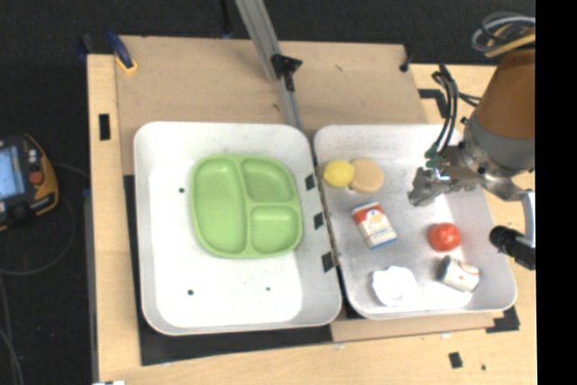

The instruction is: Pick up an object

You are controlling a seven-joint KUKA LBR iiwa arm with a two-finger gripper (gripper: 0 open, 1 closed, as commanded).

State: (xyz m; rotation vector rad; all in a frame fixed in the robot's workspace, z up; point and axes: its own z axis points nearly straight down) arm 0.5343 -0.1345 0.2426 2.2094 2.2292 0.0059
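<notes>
The right bin [397,140] holds a yellow ball [338,174], a tan round piece [367,177], a small red and white carton [373,225], a red tomato-like object [444,237], a white crumpled item [395,286] and a white cylinder with red marks [459,274]. My gripper [425,191] hangs over the right bin's upper right part, above and left of the red object and right of the tan piece. Nothing shows between its fingers.
The left bin [162,284] carries a green divided tray [246,205]. A grey metal bar [252,9] slants down from the top to the gap between the bins. A handheld device [22,176] lies off the bench at the left.
</notes>
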